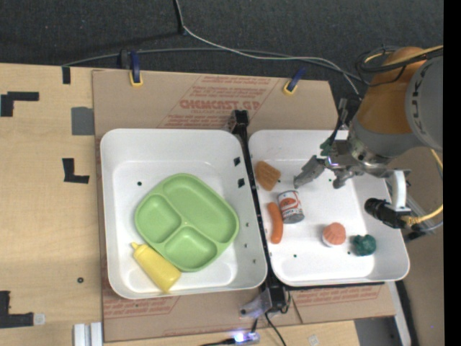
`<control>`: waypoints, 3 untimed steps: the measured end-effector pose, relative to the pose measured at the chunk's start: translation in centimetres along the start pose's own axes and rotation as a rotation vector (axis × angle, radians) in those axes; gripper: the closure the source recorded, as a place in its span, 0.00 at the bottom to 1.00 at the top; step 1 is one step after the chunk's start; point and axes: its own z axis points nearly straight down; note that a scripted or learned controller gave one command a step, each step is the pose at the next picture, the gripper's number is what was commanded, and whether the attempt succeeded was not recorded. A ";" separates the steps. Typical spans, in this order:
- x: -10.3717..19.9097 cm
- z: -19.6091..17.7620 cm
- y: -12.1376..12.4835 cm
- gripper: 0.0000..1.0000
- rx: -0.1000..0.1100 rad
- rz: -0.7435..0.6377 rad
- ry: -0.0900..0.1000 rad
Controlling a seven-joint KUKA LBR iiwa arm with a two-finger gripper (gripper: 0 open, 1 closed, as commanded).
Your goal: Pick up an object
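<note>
My gripper (322, 176) hangs over the middle of the right bin (374, 269), its two fingers spread apart with nothing between them. One fingertip (302, 179) points toward a small can (290, 207) with a red label lying just below and left of it. An orange hot dog (276, 222) lies beside the can. A tan bread piece (268, 174) rests near the bin's left wall. A round orange-red fruit (333, 234) and a dark green item (364, 245) sit toward the bin's lower right.
The left bin (115, 150) holds a green divided plate (186, 221) and a yellow squeeze bottle (155, 267) at its lower left. The arm's orange band (392, 107) and grey wrist rise over the right bin's far right side. Cables run along the back.
</note>
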 end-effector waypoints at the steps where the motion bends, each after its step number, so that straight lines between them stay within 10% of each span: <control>1: 0.0 -0.8 0.3 0.00 -0.015 -0.004 -0.002; 3: 0.0 8.6 1.6 0.00 -0.010 -0.004 -0.002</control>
